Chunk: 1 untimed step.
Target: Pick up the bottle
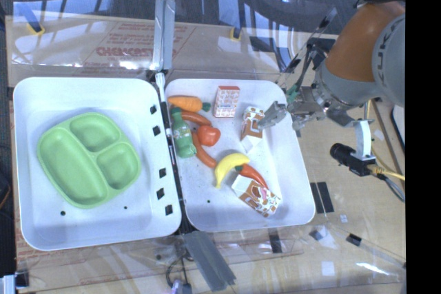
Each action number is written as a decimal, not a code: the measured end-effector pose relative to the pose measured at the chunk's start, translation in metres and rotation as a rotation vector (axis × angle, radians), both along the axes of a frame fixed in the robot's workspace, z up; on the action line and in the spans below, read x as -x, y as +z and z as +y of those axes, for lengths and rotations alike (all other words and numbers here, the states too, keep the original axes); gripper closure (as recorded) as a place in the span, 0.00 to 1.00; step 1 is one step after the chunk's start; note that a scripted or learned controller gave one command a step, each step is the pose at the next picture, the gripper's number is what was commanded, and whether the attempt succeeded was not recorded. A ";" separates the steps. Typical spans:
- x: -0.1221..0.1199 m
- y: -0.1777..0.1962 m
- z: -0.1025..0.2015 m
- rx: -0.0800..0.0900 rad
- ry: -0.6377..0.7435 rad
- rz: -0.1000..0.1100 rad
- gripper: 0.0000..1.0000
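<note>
The bottle [181, 135] is small, green and clear. It lies in the right bin [293, 175] against that bin's left wall, its cap pointing to the back. My gripper [273, 113] hangs over the right bin's right side, just beside a small brown and white carton [252, 122]. It is well to the right of the bottle, with several toy foods lying in between.
Around the bottle lie a carrot [185, 104], a red tomato [208, 136] and an orange pepper [204, 158]. A banana [229, 165], a red chili [254, 176], a printed carton [260, 199] and a pink box [227, 100] share the bin. The left bin [41, 96] holds a green divided plate [88, 158].
</note>
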State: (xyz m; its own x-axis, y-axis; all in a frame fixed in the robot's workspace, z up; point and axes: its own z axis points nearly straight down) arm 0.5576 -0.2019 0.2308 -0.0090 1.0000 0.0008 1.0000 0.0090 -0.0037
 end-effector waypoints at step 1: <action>0.002 -0.140 0.084 -0.001 0.230 -0.001 0.00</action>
